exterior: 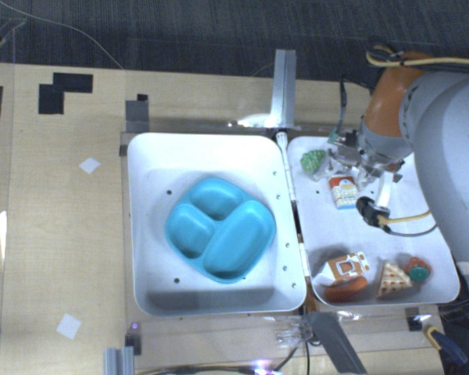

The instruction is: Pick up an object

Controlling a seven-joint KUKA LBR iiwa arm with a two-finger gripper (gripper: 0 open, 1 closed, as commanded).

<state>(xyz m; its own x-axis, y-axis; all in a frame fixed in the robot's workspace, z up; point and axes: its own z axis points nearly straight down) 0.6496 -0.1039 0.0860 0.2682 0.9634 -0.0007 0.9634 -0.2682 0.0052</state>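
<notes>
At the far left we see the wooden bench (55, 233), with black shapes (65, 91) near its upper left corner and two small pale squares, one toward its upper left and one toward its lower left. Next comes the left bin (148, 209), white and shallow; a blue divided plate (220, 229) with three compartments lies near its middle, reaching toward the bin's right wall. A metal post (284, 88) stands at the top edge where the two bins meet.

In the right bin (442, 283) the things are spread in two groups. Near its upper left corner lies a small green object (313, 160), and just beside it, a little toward the centre, a small red-and-white carton (344, 192). Along the bottom edge sit a brown and orange box-like toy (346, 269) resting on a reddish piece, then a tan wedge (392, 280), then a small round orange and green item (418, 270) – all close together (the wedge and the round item may be touching; we cannot tell).

The gripper (358, 162) hangs over the upper part of the right bin, just above the carton and to the right of the green object. We cannot tell how it stands, and no object is visibly caught in it. The grey arm (449, 139) with its orange band (387, 104) covers the bin's upper right corner – a yellow cable (406, 223) trails below the wrist.
</notes>
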